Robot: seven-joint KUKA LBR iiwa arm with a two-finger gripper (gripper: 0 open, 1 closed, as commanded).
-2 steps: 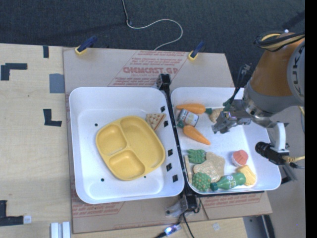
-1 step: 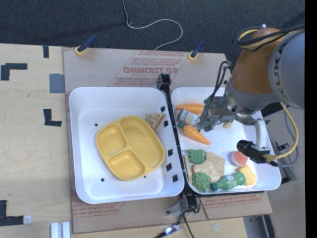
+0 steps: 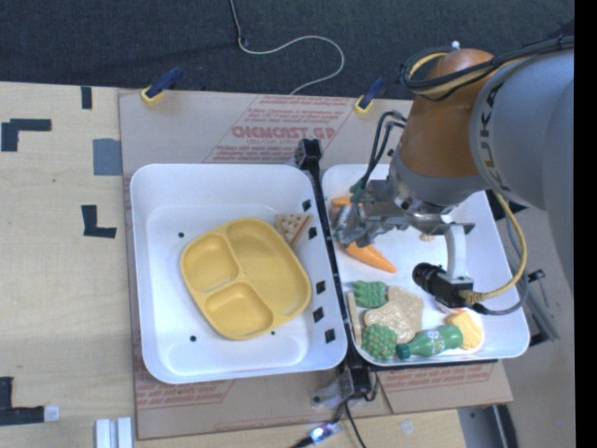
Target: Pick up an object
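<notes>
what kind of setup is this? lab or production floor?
Most likely a robot lab test bench, not production. Two white bins sit on cardboard clamped to the bench, holding toy food such as a carrot and a yellow divided plate, with a loose cable behind.

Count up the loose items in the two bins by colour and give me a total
Yellow: 2, divided plate, yellow piece
Orange: 1, carrot
Green: 3, leafy piece, round piece, bottle
Tan: 2, cracker, flat piece
Total: 8
</notes>
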